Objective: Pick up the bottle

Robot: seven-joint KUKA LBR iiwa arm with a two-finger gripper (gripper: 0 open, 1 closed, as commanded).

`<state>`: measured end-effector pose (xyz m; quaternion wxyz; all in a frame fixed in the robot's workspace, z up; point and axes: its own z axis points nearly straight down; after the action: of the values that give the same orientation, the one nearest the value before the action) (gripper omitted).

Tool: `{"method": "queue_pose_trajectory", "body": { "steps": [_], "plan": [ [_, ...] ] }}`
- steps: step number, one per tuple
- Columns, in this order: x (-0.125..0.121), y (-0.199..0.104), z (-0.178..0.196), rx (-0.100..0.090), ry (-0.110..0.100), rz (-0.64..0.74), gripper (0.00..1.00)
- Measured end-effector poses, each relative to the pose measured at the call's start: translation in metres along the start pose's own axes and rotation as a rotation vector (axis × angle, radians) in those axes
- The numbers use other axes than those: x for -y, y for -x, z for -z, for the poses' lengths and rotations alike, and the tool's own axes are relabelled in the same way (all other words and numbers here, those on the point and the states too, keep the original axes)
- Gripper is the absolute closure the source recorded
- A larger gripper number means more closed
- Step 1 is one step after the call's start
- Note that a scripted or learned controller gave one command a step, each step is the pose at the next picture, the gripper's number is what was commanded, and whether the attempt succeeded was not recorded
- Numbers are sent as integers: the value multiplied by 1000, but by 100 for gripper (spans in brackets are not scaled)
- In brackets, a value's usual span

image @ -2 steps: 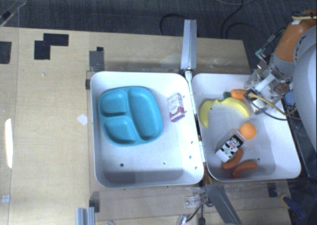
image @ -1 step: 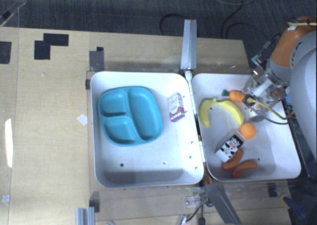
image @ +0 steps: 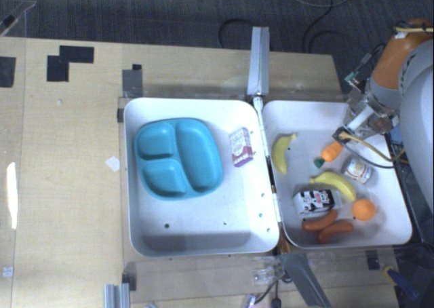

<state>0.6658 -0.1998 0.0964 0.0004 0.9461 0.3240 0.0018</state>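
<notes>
Gripper, finger state I cannot tell, above bottle; crowding banana and carrot could spoil my grasp.

The left bin holds a blue tray and a small carton. In the right bin: two bananas, an orange, sausages, a carrot.

Open floor mid right bin; bananas, carton, sausages crowding its near end.
</notes>
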Motion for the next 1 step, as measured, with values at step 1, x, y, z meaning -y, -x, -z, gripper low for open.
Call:
{"method": "queue_pose_trajectory", "body": {
  "steps": [1],
  "plan": [
    [0, -2, 9, 1, 0, 6, 100]
  ]
}}
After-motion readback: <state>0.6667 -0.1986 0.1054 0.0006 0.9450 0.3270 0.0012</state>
